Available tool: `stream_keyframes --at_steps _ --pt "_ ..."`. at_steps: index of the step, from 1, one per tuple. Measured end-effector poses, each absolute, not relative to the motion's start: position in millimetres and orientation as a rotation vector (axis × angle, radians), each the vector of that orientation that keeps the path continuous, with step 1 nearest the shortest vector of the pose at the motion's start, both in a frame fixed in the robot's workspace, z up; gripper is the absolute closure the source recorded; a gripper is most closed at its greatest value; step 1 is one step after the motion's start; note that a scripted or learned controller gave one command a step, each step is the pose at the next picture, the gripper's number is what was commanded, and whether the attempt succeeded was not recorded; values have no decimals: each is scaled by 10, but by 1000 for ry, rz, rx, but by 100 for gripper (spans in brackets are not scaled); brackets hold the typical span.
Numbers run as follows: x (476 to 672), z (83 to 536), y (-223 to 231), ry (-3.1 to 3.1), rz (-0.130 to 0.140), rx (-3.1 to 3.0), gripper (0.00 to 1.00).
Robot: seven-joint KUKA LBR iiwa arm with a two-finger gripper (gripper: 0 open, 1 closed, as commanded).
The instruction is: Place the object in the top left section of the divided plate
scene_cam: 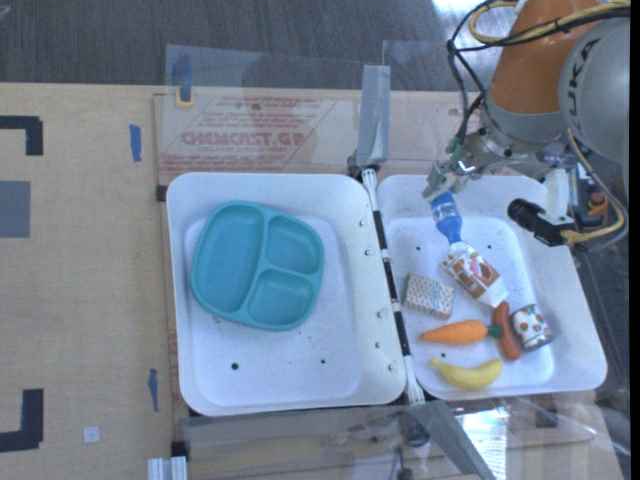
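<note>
Hanging over right bin | gripper (444,175) clamped on blue bottle (447,218) | divided plate (257,265) well apart

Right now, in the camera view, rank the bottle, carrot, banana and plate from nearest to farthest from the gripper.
1. Bottle, just below the gripper.
2. Carrot, lower in the right bin.
3. Banana, at that bin's lower edge.
4. Plate, in the left bin.

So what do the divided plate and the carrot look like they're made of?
Divided plate: likely molded plastic, an even teal colour with a soft sheen and rounded section ridges. Carrot: probably a plastic toy, smooth uniform orange; too small to rule out rubber.
</note>
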State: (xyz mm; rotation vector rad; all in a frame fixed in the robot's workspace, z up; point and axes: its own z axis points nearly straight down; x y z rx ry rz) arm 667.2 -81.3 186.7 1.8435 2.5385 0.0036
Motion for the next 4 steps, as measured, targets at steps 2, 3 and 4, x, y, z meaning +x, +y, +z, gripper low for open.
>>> stream_keyframes --at_steps 2,3,4 --pt "6225 1853 518 2729 0 1558 100" --pt "6342 1102 1353 2755 10 1503 100" --pt "6335 1109 1356 2760 8 1504 0"
